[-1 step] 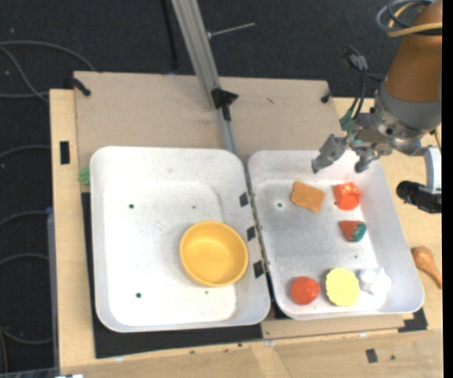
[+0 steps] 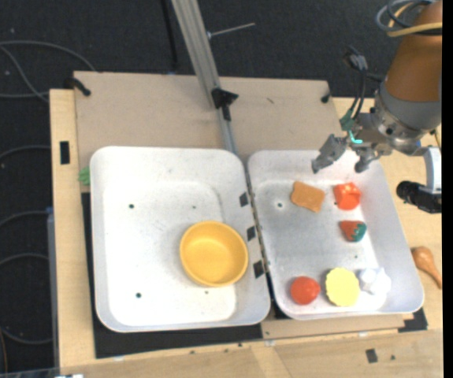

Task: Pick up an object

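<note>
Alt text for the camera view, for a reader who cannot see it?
The open gripper hovers above the right white bin, near an orange block and small red and yellow items. The left white bin holds a yellow bowl.

two bins are sitting side by side: the left bin (image 2: 116, 211) is holding a bowl (image 2: 213, 253) toward its lower right. the right bin (image 2: 277, 235) is holding a block (image 2: 308, 196) near the top, with three small items along the bottom edge.
</note>
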`<state>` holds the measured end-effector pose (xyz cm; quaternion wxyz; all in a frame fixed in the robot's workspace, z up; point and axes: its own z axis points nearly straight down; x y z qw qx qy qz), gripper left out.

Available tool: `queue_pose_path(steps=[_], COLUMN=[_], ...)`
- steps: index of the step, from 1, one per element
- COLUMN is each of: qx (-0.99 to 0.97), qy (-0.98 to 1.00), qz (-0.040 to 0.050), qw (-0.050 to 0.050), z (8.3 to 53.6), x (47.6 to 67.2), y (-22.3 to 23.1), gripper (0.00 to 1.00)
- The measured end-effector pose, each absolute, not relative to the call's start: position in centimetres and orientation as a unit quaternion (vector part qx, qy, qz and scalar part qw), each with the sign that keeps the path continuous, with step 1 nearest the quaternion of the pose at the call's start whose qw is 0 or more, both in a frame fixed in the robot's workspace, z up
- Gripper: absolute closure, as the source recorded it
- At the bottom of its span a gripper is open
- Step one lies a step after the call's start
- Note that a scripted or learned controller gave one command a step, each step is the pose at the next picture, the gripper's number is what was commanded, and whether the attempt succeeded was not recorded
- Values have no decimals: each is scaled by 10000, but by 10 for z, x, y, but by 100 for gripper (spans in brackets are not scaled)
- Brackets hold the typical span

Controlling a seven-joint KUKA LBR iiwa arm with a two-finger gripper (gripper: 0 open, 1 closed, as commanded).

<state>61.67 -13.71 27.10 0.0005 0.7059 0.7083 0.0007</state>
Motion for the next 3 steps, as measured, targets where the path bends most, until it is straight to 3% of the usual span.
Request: queue_pose_path(steps=[1, 3], qx=[7075, 7077], qy=[7067, 7065], qz=[-27, -30], qw=[-8, -6], z=[214, 109], x=[606, 609], y=[-140, -147], gripper=[0, 0])
